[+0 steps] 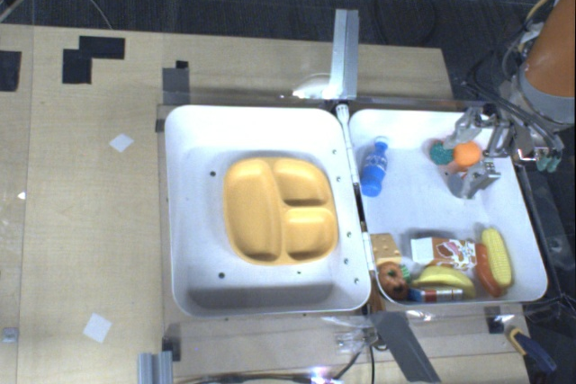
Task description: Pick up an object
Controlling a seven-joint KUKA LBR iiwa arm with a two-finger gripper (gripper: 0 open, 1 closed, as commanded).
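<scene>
Camera view: claw (474, 159) at upper right of right bin (405, 220), over an orange ball (466, 155) beside a teal piece (441, 154). Ball sits between its spread fingers; can't tell if gripped. Ball round, no long axis.

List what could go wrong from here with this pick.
1. The gripper sits over the orange ball and a teal object that touch; closing may catch both or squeeze the ball out sideways.
2. It works close to the right bin's far corner, so a finger could strike the wall.
3. The blue bottle lies loose nearby and may roll if bumped.
</scene>
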